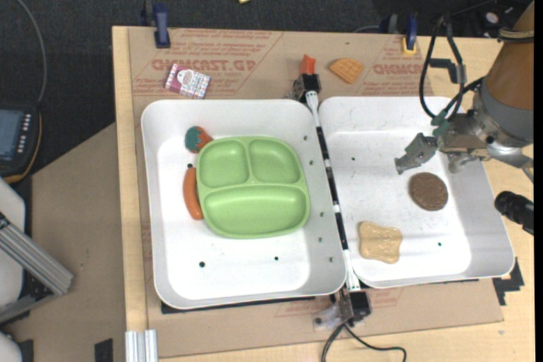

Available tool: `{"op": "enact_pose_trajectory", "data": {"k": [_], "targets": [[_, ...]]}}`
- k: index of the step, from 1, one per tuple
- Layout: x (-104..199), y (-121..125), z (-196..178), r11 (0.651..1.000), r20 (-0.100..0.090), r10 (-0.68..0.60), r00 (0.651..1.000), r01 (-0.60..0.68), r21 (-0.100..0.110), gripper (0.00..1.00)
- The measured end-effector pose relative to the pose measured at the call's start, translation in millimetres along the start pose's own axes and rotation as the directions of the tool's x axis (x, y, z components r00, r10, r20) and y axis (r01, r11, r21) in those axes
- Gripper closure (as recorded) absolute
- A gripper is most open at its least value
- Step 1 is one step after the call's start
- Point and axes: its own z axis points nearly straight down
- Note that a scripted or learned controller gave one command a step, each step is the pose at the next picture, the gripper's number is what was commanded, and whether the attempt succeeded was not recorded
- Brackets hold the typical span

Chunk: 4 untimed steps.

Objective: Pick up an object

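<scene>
Right bin (475, 254): a round brown patty (429, 191) and a tan bread-like piece (380, 241) are held, the gripper (417, 153) being positioned just above-left of the patty with nothing seen between its fingers; whether it is apart or together cannot be told. Left bin (165, 208): a green divided plate (251, 186), an orange sausage (193, 192) and a teal-and-red item (198, 137) are contained.

Single fixed high view, slanting down over both white bins (161, 182).
</scene>
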Motion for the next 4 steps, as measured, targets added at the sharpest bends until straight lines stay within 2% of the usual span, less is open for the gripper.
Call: {"op": "enact_pose_trajectory", "data": {"k": [1,2,3,4], "targets": [[-72,52,57,1.000,0.003,0.000,1.000,0.000,-0.007,0.00],[-106,52,181,1.000,0.001,0.002,1.000,-0.002,-0.001,0.00],[-105,52,168,1.000,0.002,0.001,1.000,-0.001,-0.004,1.00],[-116,100,86,1.000,0.004,-0.002,1.000,0.002,-0.009,1.00]]}}
